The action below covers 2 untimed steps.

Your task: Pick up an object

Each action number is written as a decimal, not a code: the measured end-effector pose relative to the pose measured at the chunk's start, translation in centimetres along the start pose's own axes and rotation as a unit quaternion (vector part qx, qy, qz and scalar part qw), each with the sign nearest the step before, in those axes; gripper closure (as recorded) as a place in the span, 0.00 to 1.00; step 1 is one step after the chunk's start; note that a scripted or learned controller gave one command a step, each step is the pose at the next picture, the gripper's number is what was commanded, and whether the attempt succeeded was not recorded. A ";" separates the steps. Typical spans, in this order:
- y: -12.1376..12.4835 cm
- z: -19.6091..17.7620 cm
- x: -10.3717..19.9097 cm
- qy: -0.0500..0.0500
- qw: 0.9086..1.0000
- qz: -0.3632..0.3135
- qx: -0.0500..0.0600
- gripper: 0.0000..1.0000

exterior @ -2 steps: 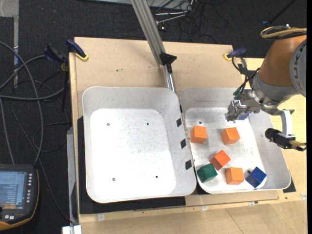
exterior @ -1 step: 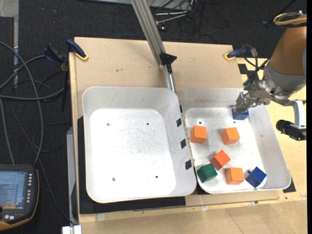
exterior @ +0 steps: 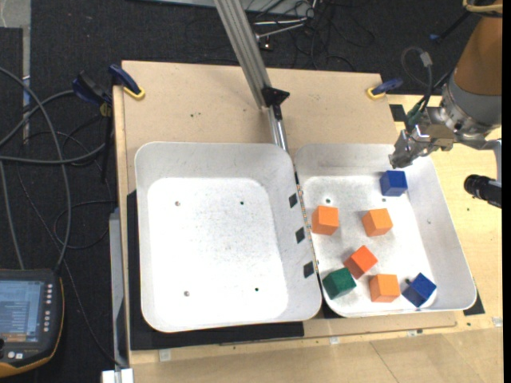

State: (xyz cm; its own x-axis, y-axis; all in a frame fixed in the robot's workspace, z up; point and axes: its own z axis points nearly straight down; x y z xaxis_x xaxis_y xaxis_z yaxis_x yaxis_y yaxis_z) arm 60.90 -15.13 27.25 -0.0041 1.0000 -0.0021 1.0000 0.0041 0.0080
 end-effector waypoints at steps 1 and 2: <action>-1.0 1.7 5.3 0.002 1.000 -0.002 0.005 1.00; -2.7 2.4 11.3 0.002 1.000 -0.002 0.005 1.00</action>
State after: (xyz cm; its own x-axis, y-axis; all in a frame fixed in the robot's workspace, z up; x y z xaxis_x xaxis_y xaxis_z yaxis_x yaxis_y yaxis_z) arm 58.18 -3.84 24.76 -0.0086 1.0000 0.0023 1.0000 0.0086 -0.0021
